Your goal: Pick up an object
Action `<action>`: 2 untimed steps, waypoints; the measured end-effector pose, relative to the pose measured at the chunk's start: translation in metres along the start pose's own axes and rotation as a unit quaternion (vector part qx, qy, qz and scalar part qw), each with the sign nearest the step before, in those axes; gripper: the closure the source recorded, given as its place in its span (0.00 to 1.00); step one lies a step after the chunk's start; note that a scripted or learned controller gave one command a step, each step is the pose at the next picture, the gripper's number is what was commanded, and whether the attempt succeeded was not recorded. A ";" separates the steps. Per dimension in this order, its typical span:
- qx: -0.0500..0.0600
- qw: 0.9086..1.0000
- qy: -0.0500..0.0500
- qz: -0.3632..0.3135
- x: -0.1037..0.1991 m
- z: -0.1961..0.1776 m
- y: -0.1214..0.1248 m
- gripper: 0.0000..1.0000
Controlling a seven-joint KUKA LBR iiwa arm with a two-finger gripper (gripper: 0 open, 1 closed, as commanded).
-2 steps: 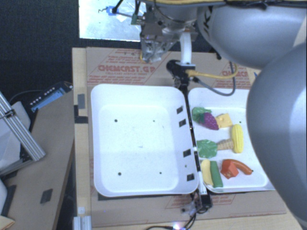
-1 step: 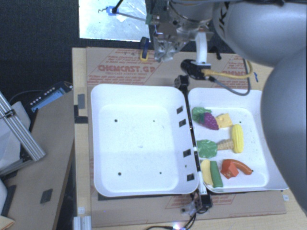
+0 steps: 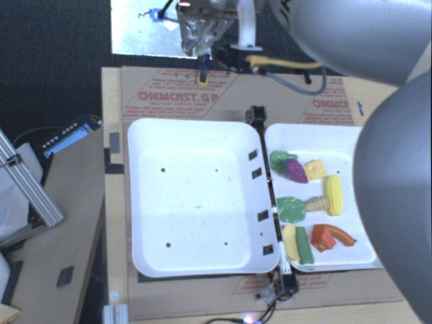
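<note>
The tool (image 3: 202,69) hangs high above the far edge of the surface (image 3: 223,90), whether open or closed I cannot tell; the toy food, like the corn (image 3: 334,194), lies well apart in the right bin (image 3: 317,265)

A robotics lab test bench, seen from above.

A laboratory setting is indicated by the large grey robot arm (image 3: 378,39) with exposed cabling at its wrist, and by two shallow white bins (image 3: 196,135) set side by side on a board of brown protective sheet printed "CHEMCAST GP" (image 3: 177,95). Plastic toy foods (image 3: 312,198) are laid out in the right bin as test pieces. An aluminium framing rail (image 3: 30,187) and a black device with blue trim (image 3: 67,135) are seen at the left, over dark carpet (image 3: 54,46).
</note>
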State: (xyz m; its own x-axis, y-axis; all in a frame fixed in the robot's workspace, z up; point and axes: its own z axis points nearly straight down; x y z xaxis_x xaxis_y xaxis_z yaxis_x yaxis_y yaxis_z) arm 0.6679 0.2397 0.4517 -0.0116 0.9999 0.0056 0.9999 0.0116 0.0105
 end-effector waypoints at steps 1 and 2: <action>0.005 1.000 -0.003 0.006 -0.044 0.011 0.000 1.00; 0.005 1.000 -0.003 0.006 -0.078 0.009 0.000 1.00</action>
State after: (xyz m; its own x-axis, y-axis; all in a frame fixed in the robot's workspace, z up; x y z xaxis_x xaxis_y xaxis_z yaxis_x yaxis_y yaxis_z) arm 0.6687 0.1615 0.4427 0.0012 1.0000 -0.0002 1.0000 -0.0012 0.0010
